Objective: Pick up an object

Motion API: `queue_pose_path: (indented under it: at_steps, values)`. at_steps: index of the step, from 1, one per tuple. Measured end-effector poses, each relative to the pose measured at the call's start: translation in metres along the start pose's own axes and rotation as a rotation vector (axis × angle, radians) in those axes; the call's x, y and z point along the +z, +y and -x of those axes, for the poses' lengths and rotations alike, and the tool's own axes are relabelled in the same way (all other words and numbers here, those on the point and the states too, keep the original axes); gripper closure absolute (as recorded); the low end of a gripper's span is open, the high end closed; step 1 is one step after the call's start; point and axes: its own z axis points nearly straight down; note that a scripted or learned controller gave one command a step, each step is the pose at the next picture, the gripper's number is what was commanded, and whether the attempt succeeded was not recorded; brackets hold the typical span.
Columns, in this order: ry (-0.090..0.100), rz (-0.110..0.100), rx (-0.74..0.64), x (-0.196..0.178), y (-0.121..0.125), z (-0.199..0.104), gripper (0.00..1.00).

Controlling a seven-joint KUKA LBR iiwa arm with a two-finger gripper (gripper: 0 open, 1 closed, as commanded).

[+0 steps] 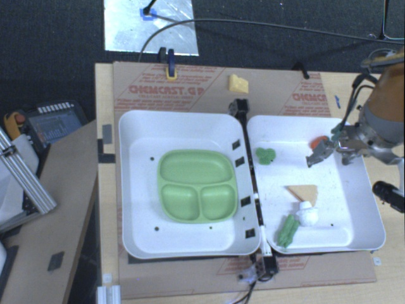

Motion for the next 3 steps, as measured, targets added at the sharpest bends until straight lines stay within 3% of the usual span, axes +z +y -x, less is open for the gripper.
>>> queue_pose_path:
  at_steps: [3]
  values:
    - [0.001,-0.002,0.002,0.135,0.013,0.000,0.00]
